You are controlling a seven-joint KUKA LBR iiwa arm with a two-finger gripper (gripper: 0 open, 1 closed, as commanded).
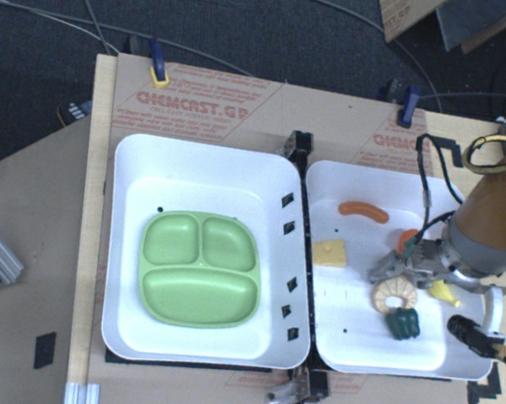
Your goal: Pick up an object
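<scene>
The grey metal gripper point(394, 274) sits low in the right-hand white plastic bin point(344, 349); whether it is clenched I cannot tell. Just beside it lies a pale tan ring-shaped toy pastry point(393, 293), touching a dark green chunky toy point(403, 323); it looks light, stiff and smooth, best pinched across its rim.

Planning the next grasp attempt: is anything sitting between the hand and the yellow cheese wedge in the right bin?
Nothing visible does. The hand hangs right of the cheese wedge, with bare bin floor between them. The hot dog lies farther back, and the round cookie sits just below the hand.
</scene>
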